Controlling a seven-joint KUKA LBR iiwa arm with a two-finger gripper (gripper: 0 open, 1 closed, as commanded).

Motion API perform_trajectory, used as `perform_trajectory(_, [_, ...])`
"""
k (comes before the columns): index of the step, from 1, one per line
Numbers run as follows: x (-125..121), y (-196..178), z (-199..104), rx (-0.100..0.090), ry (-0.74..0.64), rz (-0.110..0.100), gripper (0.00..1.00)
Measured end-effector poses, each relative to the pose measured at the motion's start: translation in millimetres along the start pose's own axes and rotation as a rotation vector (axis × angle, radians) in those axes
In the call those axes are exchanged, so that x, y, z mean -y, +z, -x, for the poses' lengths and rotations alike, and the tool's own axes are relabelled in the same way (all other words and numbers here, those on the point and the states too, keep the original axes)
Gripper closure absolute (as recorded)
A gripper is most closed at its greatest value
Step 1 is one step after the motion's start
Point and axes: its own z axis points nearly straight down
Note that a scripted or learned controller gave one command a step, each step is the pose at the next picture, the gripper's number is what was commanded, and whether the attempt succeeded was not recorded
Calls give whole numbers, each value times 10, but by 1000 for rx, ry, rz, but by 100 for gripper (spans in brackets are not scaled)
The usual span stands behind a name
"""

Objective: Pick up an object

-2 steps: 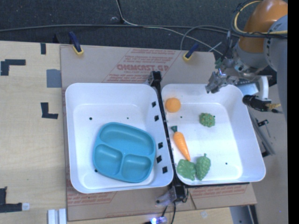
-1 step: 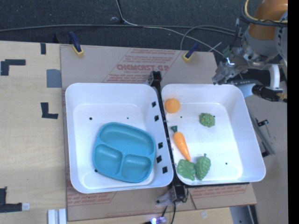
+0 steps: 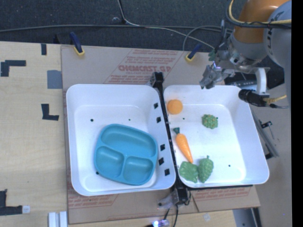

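An orange ball (image 3: 174, 106) lies in the right bin (image 3: 251, 141), close against its left wall near the far corner, just beside the black divider (image 3: 163, 126) that joins the two bins. Nearer the camera from the ball, a carrot (image 3: 184, 147) lies along the same wall, and beyond the carrot's tip two green leafy vegetables (image 3: 196, 170) sit touching each other by the near edge. A smaller green piece (image 3: 209, 121) rests to the right of the ball, apart from it. The pincer (image 3: 208, 81) hangs over the far rim of the right bin, right of the ball, with nothing between its fingers; how wide it stands open I cannot tell. The left bin (image 3: 80, 126) holds a blue divided tray (image 3: 126, 153). Both bins sit on the worktop (image 3: 28, 141).
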Motion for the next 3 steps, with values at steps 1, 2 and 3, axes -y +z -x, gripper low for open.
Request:
perform_trajectory(1, [72, 164, -526, 0, 0, -2, 100])
perform_trajectory(2, [229, 149, -987, 0, 1, -2, 100])
perform_trajectory(3, [322, 194, -1619, 0, -1, -2, 100])
